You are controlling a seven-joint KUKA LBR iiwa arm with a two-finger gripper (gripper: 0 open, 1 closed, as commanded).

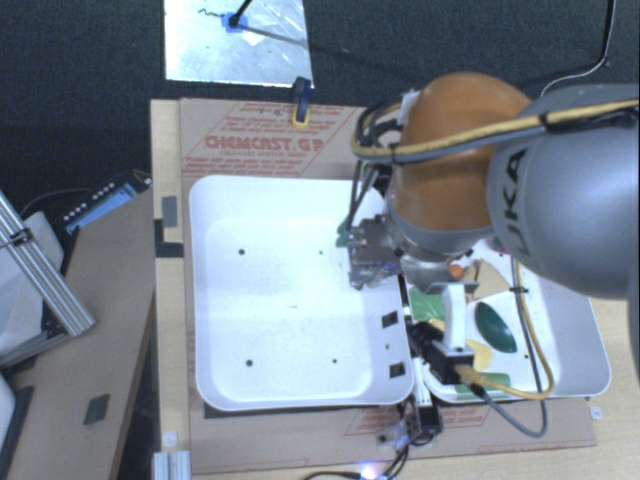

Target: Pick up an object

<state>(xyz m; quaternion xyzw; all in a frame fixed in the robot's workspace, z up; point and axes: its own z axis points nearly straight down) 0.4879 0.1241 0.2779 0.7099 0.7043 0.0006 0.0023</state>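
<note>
Hovering arm (470, 168) over right bin's (590, 358) clutter.

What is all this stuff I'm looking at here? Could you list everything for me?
White bins: two, side by side on the bench; left bin, right bin partly under the arm.
Green objects: a few, green, in the right bin; exact kinds too hidden to tell.
Yellow object: one, in the right bin near its front edge.
Cardboard sheet: one, tan with red print, under the bins.
Shiny sheet: one, silver, on the dark floor beyond the bench.
Clamp: one, yellow and blue, at the cardboard's far edge.
Robot arm: one, grey with an orange band, above the bins' divide.
</note>
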